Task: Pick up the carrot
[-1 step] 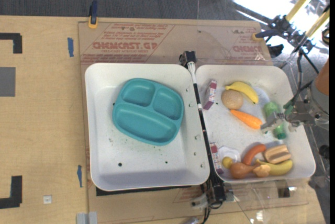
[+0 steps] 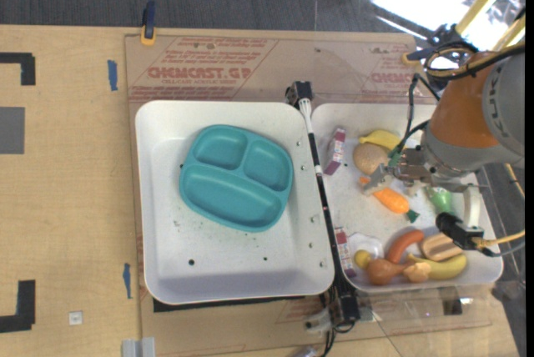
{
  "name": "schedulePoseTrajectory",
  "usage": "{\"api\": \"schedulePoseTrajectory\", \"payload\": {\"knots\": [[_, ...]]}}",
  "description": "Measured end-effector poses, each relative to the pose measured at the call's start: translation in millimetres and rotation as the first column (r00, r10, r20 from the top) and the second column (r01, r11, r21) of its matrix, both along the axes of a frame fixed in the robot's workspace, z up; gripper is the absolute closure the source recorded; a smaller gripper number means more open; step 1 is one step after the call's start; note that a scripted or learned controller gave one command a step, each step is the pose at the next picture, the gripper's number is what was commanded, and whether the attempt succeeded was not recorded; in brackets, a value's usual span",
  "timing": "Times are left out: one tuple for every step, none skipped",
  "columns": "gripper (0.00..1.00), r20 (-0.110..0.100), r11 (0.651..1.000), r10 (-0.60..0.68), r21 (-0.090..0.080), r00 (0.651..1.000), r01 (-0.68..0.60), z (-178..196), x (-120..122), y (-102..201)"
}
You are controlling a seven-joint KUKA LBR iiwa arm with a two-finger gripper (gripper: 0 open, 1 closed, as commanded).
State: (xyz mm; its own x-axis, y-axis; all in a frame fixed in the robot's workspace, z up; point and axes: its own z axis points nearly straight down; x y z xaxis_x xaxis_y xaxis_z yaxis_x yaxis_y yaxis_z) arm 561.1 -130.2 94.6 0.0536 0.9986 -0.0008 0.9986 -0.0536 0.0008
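The carrot (image 2: pixel 390 198), a short orange toy piece, lies on the floor of the right bin (image 2: pixel 492 263), near its middle. My gripper (image 2: pixel 400 172) hangs over that bin, reaching in from the right, and its tip sits just above and slightly right of the carrot. Nothing shows whether it touches the carrot. The grey wrist and orange band (image 2: pixel 463 113) rise behind it to the upper right.
Around the carrot lie a tan potato (image 2: pixel 371 157), a yellow piece (image 2: pixel 380 138), a pink package (image 2: pixel 336 148) and a green item (image 2: pixel 440 199). A sausage (image 2: pixel 405 242), bread (image 2: pixel 439 247), banana (image 2: pixel 449 267) and pear (image 2: pixel 384 269) crowd the front. A teal divided plate (image 2: pixel 236 176) rests in the left bin (image 2: pixel 158 205).
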Motion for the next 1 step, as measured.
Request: {"api": "schedulePoseTrajectory", "payload": {"knots": [[1.0,0.002,1.0,0.001,0.0,1.0,-0.001,9.6,0.9,1.2]]}}
